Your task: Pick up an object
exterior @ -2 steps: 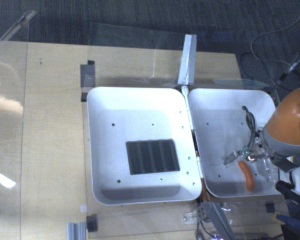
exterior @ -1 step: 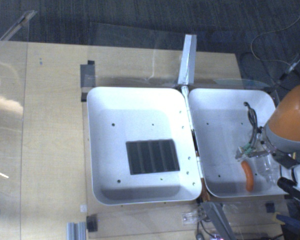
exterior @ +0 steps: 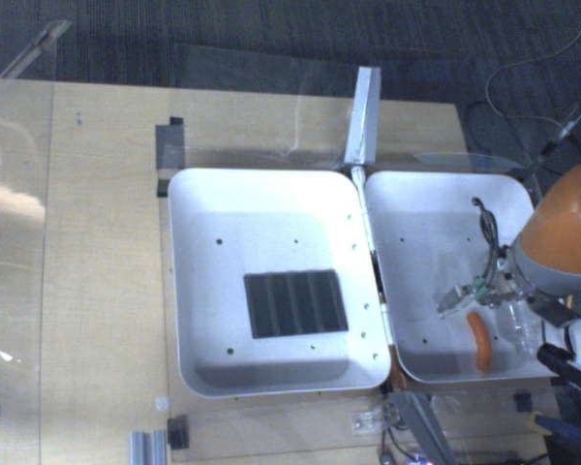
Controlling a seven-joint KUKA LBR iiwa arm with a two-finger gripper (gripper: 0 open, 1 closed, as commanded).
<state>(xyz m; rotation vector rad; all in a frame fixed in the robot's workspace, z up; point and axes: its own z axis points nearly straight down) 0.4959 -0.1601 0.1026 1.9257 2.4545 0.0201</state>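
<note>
Wooden bench (exterior: 97, 260), 2 white bins, claw (exterior: 474, 294) in right bin (exterior: 416, 221), state unclear, orange object (exterior: 480, 341) near front wall.

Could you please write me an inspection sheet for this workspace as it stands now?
Surface: wooden bench bearing two shallow white bins side by side, the left bin and the right bin.
Job's things: a dark ridged mat lies flat in the left bin; an orange sausage-shaped piece lies near the front of the right bin.
Clutter: small clear and greenish bits in the right bin, too blurred to name.
Tool: tool low over the right bin, beside the orange piece; finger state unclear.
Cables: a dark cable hangs by the arm; thin wires trail across the floor.
Surroundings: dark carpet; a grey post behind the bins.
</note>
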